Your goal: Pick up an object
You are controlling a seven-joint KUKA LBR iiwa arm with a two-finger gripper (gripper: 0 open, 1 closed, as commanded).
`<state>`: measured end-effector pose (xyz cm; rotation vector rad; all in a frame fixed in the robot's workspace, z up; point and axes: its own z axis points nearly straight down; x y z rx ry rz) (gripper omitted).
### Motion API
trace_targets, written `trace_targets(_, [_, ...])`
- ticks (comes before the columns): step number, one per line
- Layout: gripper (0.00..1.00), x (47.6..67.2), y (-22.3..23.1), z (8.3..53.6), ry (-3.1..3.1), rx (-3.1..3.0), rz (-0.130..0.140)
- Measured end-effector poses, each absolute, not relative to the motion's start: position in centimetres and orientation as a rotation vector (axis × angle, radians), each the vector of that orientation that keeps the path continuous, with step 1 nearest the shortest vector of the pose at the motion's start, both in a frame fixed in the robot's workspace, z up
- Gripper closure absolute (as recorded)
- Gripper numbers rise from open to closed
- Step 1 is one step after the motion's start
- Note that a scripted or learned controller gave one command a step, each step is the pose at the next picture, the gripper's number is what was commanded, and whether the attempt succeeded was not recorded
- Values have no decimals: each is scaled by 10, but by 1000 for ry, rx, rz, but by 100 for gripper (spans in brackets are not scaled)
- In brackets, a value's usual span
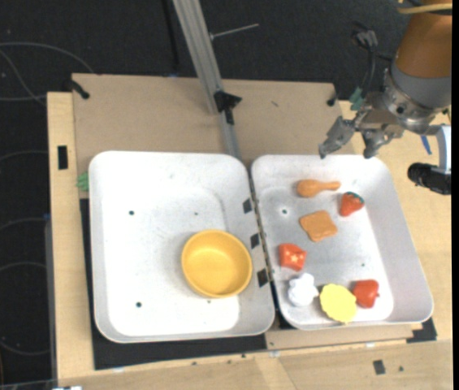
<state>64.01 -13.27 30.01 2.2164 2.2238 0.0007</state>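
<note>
My gripper (349,146) hangs open above the far rim of the right bin (400,242), with nothing between its two dark fingers. Just below it in that bin lie an orange drumstick (317,188) and a red strawberry (351,204). Further toward the front are a tan toast slice (318,225), a red pepper piece (292,257), a white lump (300,289), a yellow disc (338,302) and another red piece (366,292). A yellow bowl (216,263) sits in the left bin (132,218).
A slanted metal post (201,47) rises behind the bins and ends near their shared edge. Black clips (253,239) sit along the seam between the bins. The tan bench board (148,112) surrounds both bins.
</note>
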Motion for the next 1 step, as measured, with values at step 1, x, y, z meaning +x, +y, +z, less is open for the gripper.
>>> trace_targets(1, [0, 640, -133, 300, 2224, 2216, 0])
